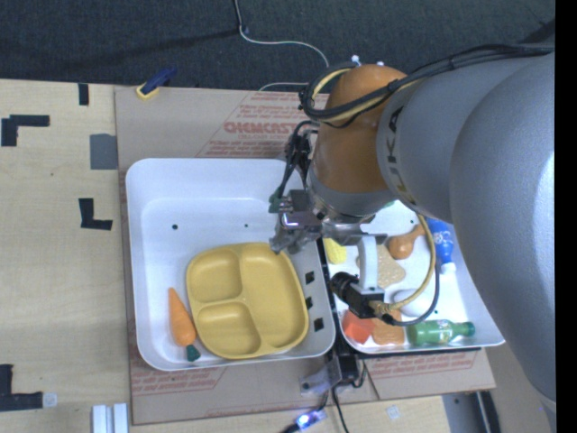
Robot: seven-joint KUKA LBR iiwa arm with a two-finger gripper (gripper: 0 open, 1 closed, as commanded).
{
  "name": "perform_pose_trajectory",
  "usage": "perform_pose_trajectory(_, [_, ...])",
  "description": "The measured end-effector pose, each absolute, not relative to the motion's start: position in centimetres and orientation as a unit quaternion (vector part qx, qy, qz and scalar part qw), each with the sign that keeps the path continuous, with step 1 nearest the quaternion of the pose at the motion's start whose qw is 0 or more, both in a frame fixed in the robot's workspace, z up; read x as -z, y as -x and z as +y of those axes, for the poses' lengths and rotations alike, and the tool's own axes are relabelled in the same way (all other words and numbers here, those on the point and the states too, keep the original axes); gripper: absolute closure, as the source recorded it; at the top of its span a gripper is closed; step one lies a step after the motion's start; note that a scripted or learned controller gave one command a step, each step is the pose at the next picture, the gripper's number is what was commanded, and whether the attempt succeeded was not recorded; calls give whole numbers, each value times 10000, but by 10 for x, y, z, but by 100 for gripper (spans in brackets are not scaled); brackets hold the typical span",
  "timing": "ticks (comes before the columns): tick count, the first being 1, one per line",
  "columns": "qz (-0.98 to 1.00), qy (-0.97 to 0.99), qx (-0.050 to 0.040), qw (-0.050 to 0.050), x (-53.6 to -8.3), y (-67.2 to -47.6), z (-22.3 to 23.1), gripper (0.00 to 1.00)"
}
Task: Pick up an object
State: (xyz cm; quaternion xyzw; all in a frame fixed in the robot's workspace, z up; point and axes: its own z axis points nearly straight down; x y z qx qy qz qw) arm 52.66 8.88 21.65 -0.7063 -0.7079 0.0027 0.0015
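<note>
The hand (290,226) hangs low over the left bin (149,188), at the tray (245,299) edge, placed for a grab; its grip state cannot be told; carrot (180,318) lies beside the tray.

A yellow divided plate (247,301) with three compartments lies flat in the left bin (153,206), toward its near right corner. An orange toy carrot (180,318) with a green tip lies just left of the plate, along the bin's near left side. In the right bin (482,327), a green bottle (439,332) lies on its side by the near edge, next to an orange piece (386,335). A blue-labelled item (443,246) lies at the bin's right side, partly hidden by the arm.
</note>
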Motion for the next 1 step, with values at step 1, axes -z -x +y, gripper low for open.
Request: perform_pose_trajectory(1, [-7079, 7063, -18, 12, -225, -535, 81, 100])
